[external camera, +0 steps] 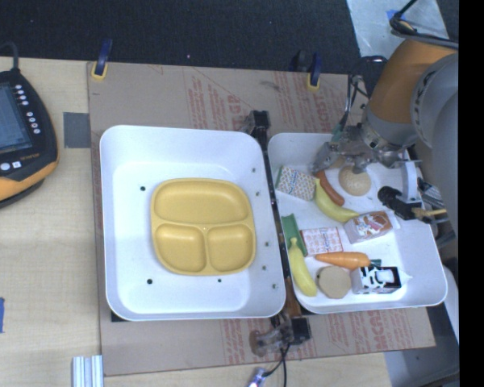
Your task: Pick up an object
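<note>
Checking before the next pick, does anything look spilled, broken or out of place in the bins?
Nothing stands out. The yellow divided tray sits flat in the left bin; the toy foods lie jumbled but inside the right bin.

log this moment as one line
arm: over right white bin far end | gripper: above red sausage | yellow divided tray: left bin

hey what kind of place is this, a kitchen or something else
Probably a robotics lab bench, not a kitchen. A KUKA arm reaches over two white bins, one holding toy food such as a carrot, and a handheld control pendant lies on the bench.
</note>
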Robot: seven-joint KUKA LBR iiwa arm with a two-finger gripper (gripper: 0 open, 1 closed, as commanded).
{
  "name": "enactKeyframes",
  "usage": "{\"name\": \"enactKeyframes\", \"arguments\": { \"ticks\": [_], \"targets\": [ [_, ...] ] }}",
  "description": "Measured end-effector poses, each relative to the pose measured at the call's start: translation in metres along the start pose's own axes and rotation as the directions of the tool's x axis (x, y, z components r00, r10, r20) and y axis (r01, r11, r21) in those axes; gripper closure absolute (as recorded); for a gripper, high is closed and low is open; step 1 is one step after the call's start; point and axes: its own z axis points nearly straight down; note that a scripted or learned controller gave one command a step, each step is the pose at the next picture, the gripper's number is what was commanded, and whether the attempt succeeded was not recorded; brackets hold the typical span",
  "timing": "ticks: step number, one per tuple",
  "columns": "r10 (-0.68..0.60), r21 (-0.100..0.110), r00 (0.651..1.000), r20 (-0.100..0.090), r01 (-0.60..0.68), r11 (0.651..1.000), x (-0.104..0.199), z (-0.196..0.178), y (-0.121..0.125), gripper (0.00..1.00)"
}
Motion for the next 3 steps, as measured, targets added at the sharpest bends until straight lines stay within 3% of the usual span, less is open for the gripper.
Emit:
{"name": "enactKeyframes", "arguments": {
  "ticks": [1, 2, 3],
  "targets": [
    [-0.002, 0.0, 1.0, 0.001, 0.002, 1.0, -0.001, -0.011, 0.0, 1.0],
    [0.003, 0.013, 1.0, -0.004, -0.003, 1.0, 0.012, -0.1, -0.048, 1.0],
    [-0.003, 0.016, 1.0, -0.003, 0.003, 1.0, 0.085, -0.095, -0.089, 1.0]
  ]
}}
